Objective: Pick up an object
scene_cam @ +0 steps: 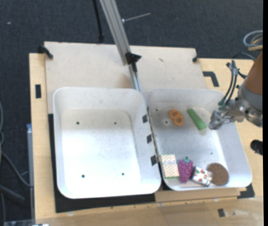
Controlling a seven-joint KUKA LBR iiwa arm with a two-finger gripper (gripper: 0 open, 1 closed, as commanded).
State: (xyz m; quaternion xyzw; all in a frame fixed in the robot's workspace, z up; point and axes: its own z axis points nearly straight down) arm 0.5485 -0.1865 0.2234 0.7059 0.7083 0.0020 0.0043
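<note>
The right bin (228,149) holds several small objects. An orange pretzel-shaped piece (176,117) and a green stick (196,119) lie near its back. Along its front edge sit a pale patterned box (169,165), a purple grape-like toy (185,170), a small red-and-white box (201,176) and a brown round disc (217,173). My gripper (215,121) hangs over the right bin's back right part, just right of the green stick, with nothing seen between its fingers.
The left bin (101,142) stands beside the right one, their rims meeting in the middle. A slanted aluminium pole (117,27) rises from behind the bins. A cable (232,86) loops down by the wrist.
</note>
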